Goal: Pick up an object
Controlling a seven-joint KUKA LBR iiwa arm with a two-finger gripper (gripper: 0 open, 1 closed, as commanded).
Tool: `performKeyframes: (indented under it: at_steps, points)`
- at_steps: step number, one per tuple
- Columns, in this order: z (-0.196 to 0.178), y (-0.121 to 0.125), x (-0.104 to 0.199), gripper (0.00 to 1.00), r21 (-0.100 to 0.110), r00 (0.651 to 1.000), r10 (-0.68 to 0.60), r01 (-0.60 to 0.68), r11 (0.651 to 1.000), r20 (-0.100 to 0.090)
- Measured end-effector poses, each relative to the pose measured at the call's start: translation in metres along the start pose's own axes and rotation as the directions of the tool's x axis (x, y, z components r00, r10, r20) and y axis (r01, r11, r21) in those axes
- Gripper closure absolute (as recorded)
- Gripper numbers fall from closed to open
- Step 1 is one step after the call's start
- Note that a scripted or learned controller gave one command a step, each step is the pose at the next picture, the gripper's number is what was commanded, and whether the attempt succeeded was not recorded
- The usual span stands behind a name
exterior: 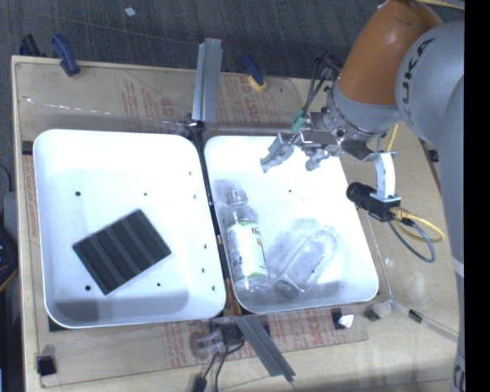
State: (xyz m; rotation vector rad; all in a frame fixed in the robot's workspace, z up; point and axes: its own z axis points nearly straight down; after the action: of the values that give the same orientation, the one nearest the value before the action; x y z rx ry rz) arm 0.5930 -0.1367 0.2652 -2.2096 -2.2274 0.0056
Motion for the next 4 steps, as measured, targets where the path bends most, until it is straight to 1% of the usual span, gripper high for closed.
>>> performKeyframes:
  at_steps: [1, 2, 3, 4]
  points:
    - [0.156, 0.034, -0.007, 0.0, 0.001, 0.999, 0.052, -0.052, 0.999, 0.001]
    - [0.174, -0.001, 0.023, 0.0, -0.004, 0.995, 0.096, -0.096, 0.995, 0.002]
    - [0.074, -0.062, 0.026, 0.0, -0.004, 0.996, 0.094, -0.094, 0.996, -0.001]
    - [0.175, -0.045, 0.006, 0.0, -0.002, 1.0, 0.0, 0.0, 1.0, 0.0]
